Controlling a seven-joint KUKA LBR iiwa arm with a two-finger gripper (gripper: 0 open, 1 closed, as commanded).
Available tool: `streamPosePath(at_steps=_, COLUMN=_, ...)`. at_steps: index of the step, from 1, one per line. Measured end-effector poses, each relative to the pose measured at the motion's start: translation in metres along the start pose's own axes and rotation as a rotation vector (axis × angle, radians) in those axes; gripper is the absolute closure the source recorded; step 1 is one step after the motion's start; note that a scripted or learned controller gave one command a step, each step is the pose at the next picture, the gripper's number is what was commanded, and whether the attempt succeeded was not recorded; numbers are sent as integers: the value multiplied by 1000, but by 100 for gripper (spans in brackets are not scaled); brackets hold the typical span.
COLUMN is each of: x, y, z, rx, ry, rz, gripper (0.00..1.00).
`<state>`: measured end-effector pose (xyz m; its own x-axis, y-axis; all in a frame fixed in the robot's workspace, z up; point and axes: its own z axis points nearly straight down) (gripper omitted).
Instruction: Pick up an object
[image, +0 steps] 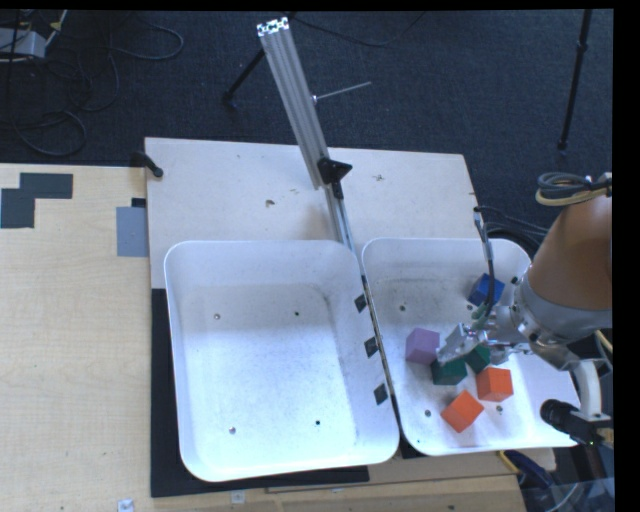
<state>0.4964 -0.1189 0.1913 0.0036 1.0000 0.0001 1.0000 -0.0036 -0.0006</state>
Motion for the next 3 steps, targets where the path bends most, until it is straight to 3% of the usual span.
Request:
streamPosePath(at_steps=1, x=15, y=21, z=79, rx=-1, ry=-1, rz=-2, gripper=0)
streamPosePath(at_steps=2, x=15, y=20, z=72, rx=4, ry=1, rz=1, gripper=100)
streamPosePath(at_steps=3, x=90, y=26, z=-2, rx=-4, ry=4, rz=-11, gripper=100)
